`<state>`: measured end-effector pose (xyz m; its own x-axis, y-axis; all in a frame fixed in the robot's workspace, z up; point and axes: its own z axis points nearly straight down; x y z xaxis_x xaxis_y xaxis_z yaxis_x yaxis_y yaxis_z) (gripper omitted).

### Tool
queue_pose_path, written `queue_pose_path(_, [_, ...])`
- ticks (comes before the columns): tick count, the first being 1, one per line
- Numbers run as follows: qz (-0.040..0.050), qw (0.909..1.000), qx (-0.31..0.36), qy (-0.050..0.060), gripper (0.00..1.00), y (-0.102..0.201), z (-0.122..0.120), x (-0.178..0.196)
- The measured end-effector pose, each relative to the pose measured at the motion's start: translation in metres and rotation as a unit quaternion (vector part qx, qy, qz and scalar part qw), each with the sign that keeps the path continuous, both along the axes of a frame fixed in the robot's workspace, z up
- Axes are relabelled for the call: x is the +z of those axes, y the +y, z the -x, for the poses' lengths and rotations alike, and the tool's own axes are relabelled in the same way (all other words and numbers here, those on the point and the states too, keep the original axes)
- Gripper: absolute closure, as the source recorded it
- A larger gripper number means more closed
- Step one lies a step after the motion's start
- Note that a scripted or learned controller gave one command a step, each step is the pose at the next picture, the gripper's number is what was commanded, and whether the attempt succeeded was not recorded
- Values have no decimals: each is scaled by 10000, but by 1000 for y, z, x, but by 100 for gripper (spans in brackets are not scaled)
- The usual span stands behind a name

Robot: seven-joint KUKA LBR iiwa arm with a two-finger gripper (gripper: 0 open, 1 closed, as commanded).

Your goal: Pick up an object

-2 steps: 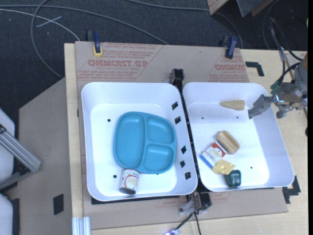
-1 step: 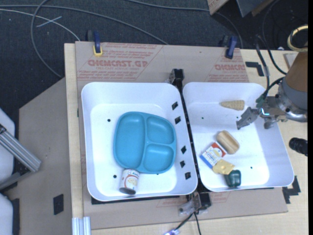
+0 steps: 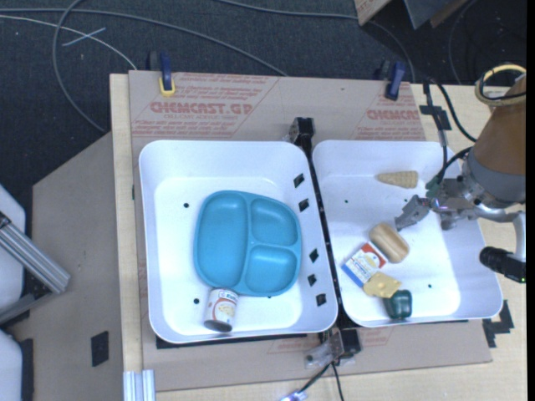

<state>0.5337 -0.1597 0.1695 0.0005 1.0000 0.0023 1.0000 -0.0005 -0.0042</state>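
Observation:
The right bin holds several small objects: a tan bread roll, a cone-shaped pastry, a small white, red and blue carton, a yellow piece and a dark green piece. My gripper reaches in from the right, low over the right bin, just up and right of the bread roll. Its grey fingers point left toward the roll with nothing between them that I can see. In the left bin lie a blue divided plate and a small can on its side.
The two white bins sit side by side on a brown board, joined by a black clamp strip. Blue clamps hold the board's far edge. Cables trail over the dark floor at the back left.

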Motion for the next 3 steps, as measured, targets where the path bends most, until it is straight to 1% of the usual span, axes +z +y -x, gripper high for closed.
queue_pose_path(1, [-4, 10000, 4, 0, 0, 7, -4, -59])
queue_pose_path(2, [4, 10000, 2, -21, 100, 6, -5, -46])
queue_pose_path(3, [18, 10000, 7, -43, 100, 5, -8, 17])
